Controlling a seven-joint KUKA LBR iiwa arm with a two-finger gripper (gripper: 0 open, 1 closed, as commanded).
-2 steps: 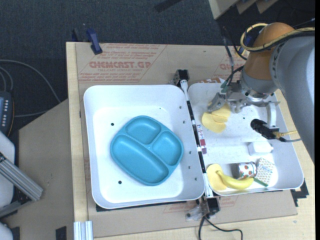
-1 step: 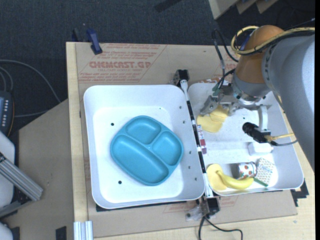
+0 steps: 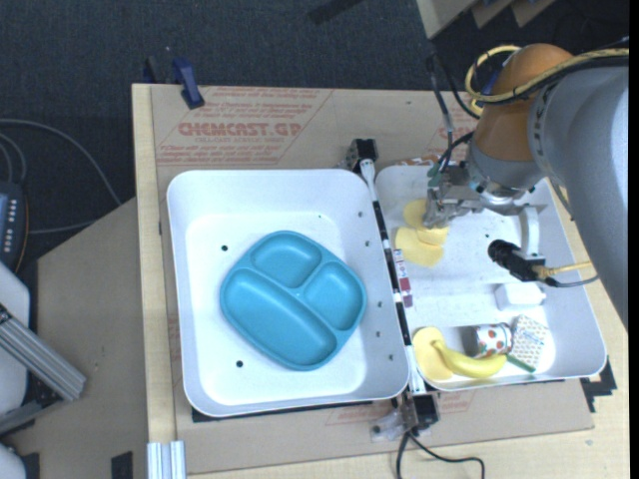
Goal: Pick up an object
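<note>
The gripper (image 3: 436, 218) is hanging low in the right bin (image 3: 569, 312), near that bin's left wall, and it is pointing down at a pale yellow object (image 3: 419, 243). This object is lying just under and a little toward the near side of the gripper tip, and another small yellow piece (image 3: 413, 212) is sitting just beside the tip, toward the bin's far-left corner. I cannot tell from this view whether the tool is released or clenched, and I cannot see anything clearly held by it.

The pale yellow object looks rounded, without a clear long axis, so I think the approach angle is not mattering much; only a short descent is separating tool and object.

At the near edge of the right bin, a banana (image 3: 459, 362), a small can (image 3: 491, 340) and a patterned item (image 3: 529, 339) are lying together, well apart from the gripper.
</note>
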